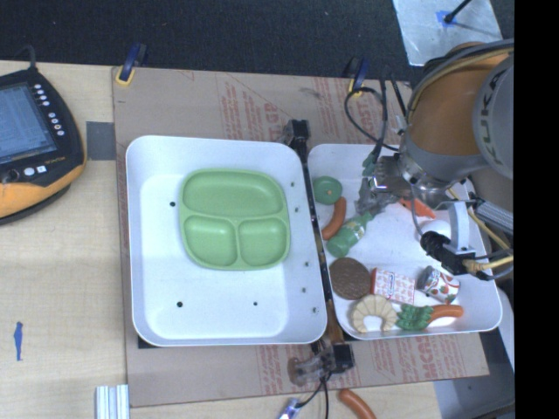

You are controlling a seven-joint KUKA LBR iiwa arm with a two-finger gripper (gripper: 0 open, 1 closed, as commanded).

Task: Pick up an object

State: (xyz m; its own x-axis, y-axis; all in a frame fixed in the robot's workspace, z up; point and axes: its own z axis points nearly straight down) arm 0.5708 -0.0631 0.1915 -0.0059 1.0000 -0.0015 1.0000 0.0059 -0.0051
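Note:
The right bin point(483, 317) holds several toy foods. Among them are a green bottle point(348, 232), an orange sausage-shaped piece point(334, 219), a green round piece point(327, 188), a brown cookie point(349, 278), a red-and-white carton point(393, 285) and a pale bread piece point(370, 313). My gripper point(374, 195) hangs low in the upper middle of this bin, just above and right of the green bottle's upper end. Nothing is visibly lifted off the bin floor. A small orange piece point(420, 207) lies partly under the wrist.
The left bin point(148, 234) carries a green divided plate point(235, 218). A small can point(437, 280), a green leafy piece point(411, 318) and a red-and-white piece point(444, 314) crowd the right bin's front right. A control pendant point(31, 147) lies at the far left. Cables point(362, 103) trail behind the bins.

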